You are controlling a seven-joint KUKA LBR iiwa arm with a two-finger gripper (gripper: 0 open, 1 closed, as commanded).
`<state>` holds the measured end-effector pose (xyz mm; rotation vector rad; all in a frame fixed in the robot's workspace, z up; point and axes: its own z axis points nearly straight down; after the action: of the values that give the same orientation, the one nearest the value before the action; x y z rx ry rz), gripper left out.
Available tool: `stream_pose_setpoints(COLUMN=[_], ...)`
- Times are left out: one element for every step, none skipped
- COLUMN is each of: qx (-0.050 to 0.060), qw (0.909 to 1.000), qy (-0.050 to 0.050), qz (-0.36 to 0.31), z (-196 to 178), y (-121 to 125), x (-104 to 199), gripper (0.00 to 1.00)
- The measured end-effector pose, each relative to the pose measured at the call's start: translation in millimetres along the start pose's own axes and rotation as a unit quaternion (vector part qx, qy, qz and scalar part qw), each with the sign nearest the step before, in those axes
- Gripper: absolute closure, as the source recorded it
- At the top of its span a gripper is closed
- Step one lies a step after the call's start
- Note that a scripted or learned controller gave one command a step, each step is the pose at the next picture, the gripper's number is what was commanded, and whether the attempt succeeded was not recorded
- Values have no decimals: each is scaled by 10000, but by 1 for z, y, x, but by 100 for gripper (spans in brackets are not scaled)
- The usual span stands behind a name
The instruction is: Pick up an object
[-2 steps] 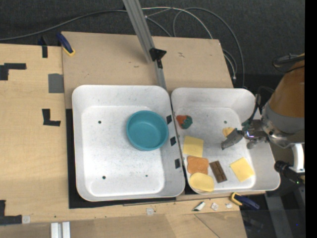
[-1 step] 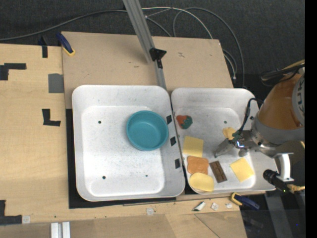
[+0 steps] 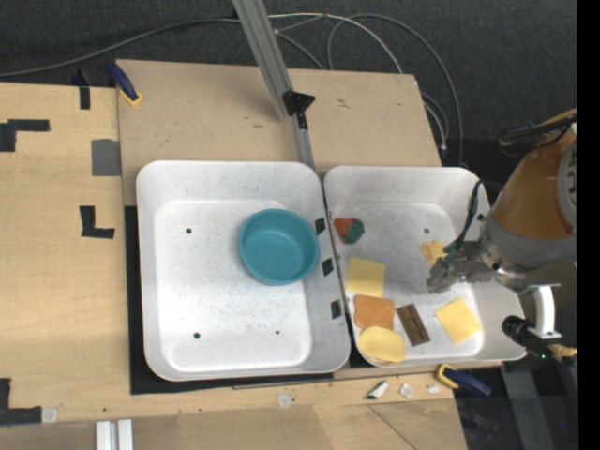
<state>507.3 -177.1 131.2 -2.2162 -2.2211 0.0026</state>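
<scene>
I see the gripper (image 3: 448, 272) low in the right bin (image 3: 394, 181), near its right wall, but its fingers blur into one dark grey mass, so I cannot tell how far apart they stand or whether anything sits between them. A small yellow piece (image 3: 432, 250) lies just beside its upper left, touching or nearly so. The arm (image 3: 534, 209) comes in from the right, orange band over the bin's rim, wrist angled down and leftward. Below the gripper I see a yellow square block (image 3: 457, 320), a brown bar (image 3: 412, 323), an orange block (image 3: 374, 310), a pale yellow round piece (image 3: 381, 345) and a yellow sponge-like square (image 3: 366, 276). A red-and-green object (image 3: 349, 230) lies further left. The left bin (image 3: 178, 181) holds a teal bowl (image 3: 277, 246).
</scene>
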Motion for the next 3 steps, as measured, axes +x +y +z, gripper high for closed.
stream_pose_setpoints(qx=[-43,-22,-19], qw=[10000,10000,10000], qy=[-17,-8,1], qz=[1,3,-23], z=[-63,-77,-86], y=[1,1,10], x=[0,1,46], gripper=[100,100,100])
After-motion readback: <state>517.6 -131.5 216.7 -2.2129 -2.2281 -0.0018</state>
